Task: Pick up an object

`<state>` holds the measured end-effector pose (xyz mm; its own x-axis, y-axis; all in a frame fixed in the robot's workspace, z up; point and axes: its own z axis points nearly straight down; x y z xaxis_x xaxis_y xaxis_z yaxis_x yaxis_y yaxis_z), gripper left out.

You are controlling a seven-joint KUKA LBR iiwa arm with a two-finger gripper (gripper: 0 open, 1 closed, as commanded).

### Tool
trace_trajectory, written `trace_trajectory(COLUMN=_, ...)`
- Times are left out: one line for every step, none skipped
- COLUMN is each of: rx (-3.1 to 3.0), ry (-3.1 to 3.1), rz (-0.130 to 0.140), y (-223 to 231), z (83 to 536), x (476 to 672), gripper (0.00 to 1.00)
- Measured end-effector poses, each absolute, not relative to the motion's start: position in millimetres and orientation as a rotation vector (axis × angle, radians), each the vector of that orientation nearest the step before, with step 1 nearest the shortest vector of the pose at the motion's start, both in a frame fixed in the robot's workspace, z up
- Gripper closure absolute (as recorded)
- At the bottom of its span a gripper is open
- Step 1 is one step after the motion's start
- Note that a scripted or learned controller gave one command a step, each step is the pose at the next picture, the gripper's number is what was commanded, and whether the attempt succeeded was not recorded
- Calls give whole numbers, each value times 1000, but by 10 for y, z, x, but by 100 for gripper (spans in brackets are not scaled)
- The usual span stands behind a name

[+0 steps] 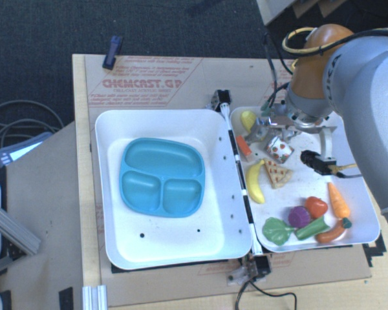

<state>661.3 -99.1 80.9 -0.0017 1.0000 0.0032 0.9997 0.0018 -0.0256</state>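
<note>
My gripper (pixel 277 133) hangs low over the back of the right bin (pixel 365 228), under the orange band of the arm (pixel 317 50). Just in front of it lies a white cube with red dots (pixel 280 150); whether they touch is unclear. A small yellow piece (pixel 247 119) and a red-orange piece (pixel 244 148) lie to the gripper's left by the bin wall. Nearer the front are a banana (pixel 255 182) and a waffle-like wedge (pixel 277 174).
A carrot (pixel 338 199), a tomato (pixel 316 206), a purple piece (pixel 299 216), green broccoli (pixel 275 230), a green pepper (pixel 312 228) and an orange sausage (pixel 330 235) crowd the right bin's front. The left bin (pixel 110 141) holds a blue divided plate (pixel 161 176).
</note>
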Motion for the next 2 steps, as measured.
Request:
trace_trajectory(rx=-2221, ry=-2220, rz=1, y=-978, z=846, x=6210, gripper=0)
trace_trajectory(rx=-2222, ry=-2219, rz=2, y=-1153, z=843, x=5613, gripper=0)
